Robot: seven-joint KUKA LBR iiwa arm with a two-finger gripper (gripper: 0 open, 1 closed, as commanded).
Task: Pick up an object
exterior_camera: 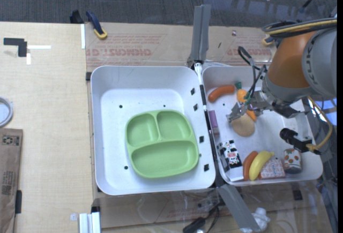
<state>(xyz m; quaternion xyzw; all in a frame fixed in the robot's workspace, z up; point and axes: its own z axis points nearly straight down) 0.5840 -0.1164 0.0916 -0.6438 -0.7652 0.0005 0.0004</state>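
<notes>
Green divided plate point(161, 143), white bins point(102, 119), yellow banana point(260, 164), black-and-white cow figure point(231, 153).

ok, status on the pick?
Hand low in right bin, at tan round object; grasp not confirmed. Hot dog and orange piece crowd it. Green tray in left bin.

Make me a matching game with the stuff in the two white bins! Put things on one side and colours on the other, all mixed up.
Things:
1. divided plate
2. hot dog
3. banana
4. toy cow

Colours:
A. yellow
B. black and white
C. light green
D. reddish orange

Right pairs: 1-C, 2-D, 3-A, 4-B.

The plate lies in the left bin; the other three lie in the right bin.
</notes>
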